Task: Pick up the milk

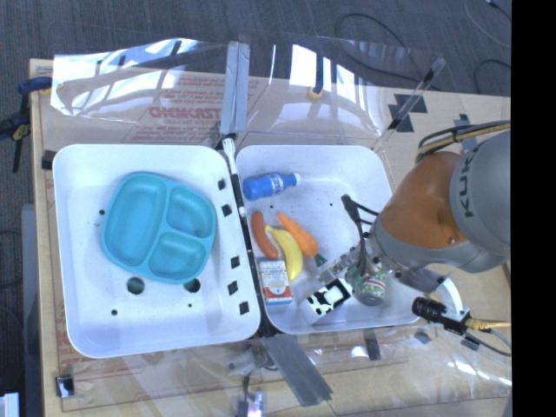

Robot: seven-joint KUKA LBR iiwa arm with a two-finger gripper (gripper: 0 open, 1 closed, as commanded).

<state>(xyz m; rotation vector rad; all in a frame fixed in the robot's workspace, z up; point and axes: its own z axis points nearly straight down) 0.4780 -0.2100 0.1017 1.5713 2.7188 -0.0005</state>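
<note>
The hand [363, 272] hangs low in the right white bin [382, 174], its grip state impossible to tell. The black-and-white cow-patterned milk carton [328, 298] lies just at its 8 o'clock, beside a round green-lidded can [372, 288]. A good grasp should straddle the carton alone, avoiding the can.

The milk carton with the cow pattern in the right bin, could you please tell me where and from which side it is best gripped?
Probably across the short sides of the milk carton, coming straight down from above. It lies flat and slanted near the front wall of the right bin, with a small can close on its right and the juice box to its left, so a sideways approach looks crowded. The gripper hangs just above it.
</note>
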